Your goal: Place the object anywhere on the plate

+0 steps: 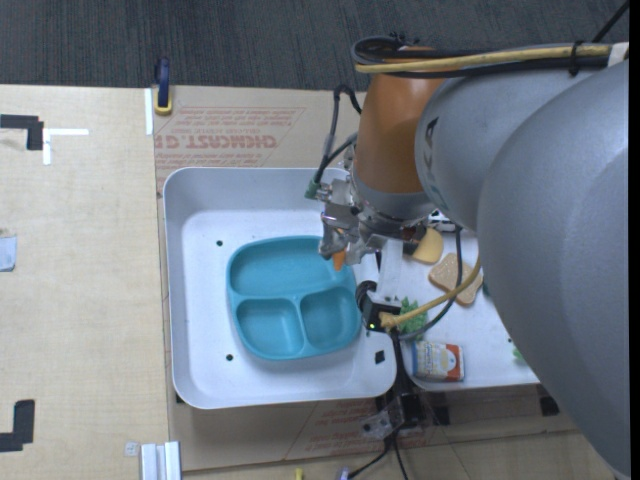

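I am looking down through the one camera view, and I am taking the teal plate (290, 298) as my reference for everything. It is lying flat in the left white bin (190, 268), with one long compartment along its far side and two smaller ones on its near side.

The grey arm (540, 218) is reaching in from the right of the plate, its orange band (395, 133) sitting above the wrist. The gripper (342, 248) is hanging over the plate's far right corner, just above the rim. A small orange object (340, 261) is showing at the gripper's tip, right over that same corner of the plate. I cannot tell whether the gripper is clenched on it or released, because the wrist hardware is crowding the spot. I also cannot tell whether the object is touching the plate.

Right of the plate, in the other bin (490, 368), a tan toast-like piece (445, 271) is lying beside a pale yellow wedge (428, 246). A small white and orange carton (438, 360) is lying nearer to me than those two.

Under the plate's bin, printed cardboard (230, 133) is spreading beyond the far rim. Left of the plate, the pale desk (80, 268) is carrying a blue and yellow clamp (162, 88) at its far edge.
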